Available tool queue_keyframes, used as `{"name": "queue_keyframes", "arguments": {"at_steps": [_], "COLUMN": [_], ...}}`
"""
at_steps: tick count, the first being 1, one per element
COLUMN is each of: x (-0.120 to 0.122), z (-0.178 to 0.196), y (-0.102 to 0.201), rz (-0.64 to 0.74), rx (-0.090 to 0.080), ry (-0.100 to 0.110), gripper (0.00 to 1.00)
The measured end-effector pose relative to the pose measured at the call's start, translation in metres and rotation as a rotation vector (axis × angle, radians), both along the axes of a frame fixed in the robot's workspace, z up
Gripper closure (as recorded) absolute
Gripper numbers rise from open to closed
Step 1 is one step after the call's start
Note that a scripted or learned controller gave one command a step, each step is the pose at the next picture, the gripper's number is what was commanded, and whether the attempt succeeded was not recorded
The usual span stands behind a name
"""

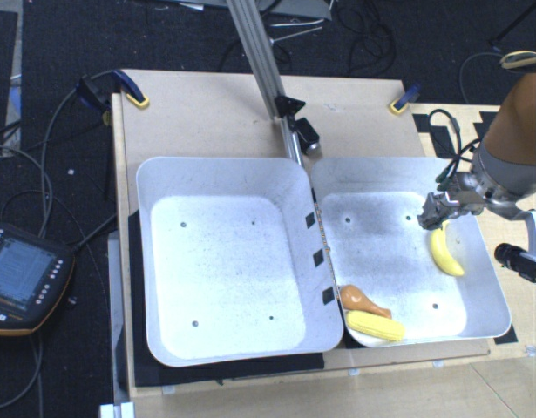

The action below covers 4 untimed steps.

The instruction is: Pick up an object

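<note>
A yellow banana point(446, 252) lies in the right bin point(381, 233) near its right wall. My gripper point(434, 215) hangs just above the banana's upper end, at the right side of that bin, reaching in from the right. Nothing shows between its fingers. At the bin's front edge lie a yellow corn cob point(376, 326) and an orange-brown chicken-leg-shaped toy point(362, 300), close together and touching a small white plate-like piece.
The left bin point(220, 259) sits beside the right one, sharing a middle ridge with black clips point(318, 255). A slanted metal pole point(259, 50) rises behind the bins. A teach pendant point(19, 277) and cables lie on the floor at left.
</note>
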State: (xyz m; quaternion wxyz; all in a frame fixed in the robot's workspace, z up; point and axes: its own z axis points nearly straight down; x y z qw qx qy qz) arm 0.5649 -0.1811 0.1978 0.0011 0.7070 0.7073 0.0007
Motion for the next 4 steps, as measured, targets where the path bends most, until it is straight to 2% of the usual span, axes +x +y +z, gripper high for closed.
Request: {"name": "queue_keyframes", "arguments": {"at_steps": [1,2,3,4], "x": [-0.002,-0.002,0.001,0.002], "z": [0.062,0.067,0.070,0.057], "y": [0.001,0.001,0.049,0.106], "rz": [0.000,0.000,0.003,0.003], "rx": [-0.001,0.001,0.001,0.001], "ry": [-0.003,0.003,0.002,0.003], "gripper": [1.00,1.00,1.00,1.00]}}
